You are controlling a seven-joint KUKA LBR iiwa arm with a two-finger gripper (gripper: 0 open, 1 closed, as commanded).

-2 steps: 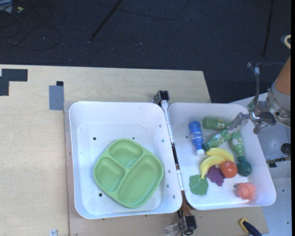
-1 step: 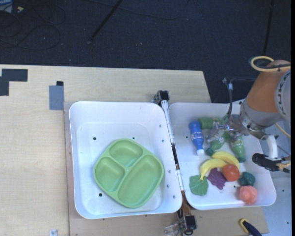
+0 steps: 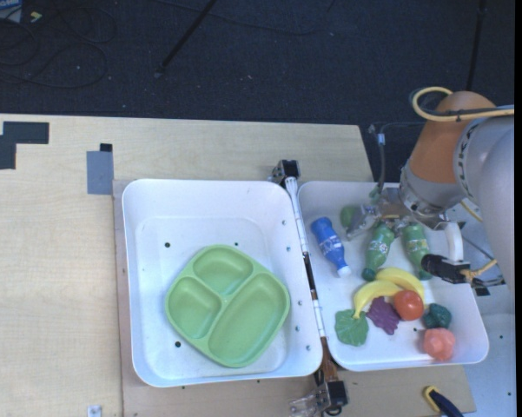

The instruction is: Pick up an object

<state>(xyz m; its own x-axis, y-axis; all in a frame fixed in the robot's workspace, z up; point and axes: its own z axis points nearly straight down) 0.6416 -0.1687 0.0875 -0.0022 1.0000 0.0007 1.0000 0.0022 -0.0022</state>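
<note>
**Green bottles just below the jaws**

The gripper [image 3: 391,208] hangs over the right bin's [image 3: 474,351] far end. I cannot tell its opening. Two green bottles [image 3: 380,246] lie just beneath, long axes running toward the near rim.

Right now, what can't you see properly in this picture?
- Gripper: the arm's wrist covers it from above, so whether it grips anything is hidden.
- Green bottles: their tops sit under the gripper.
- Purple toy: partly under the banana and too small to identify.
- Arm: cut off by the right edge.
</note>
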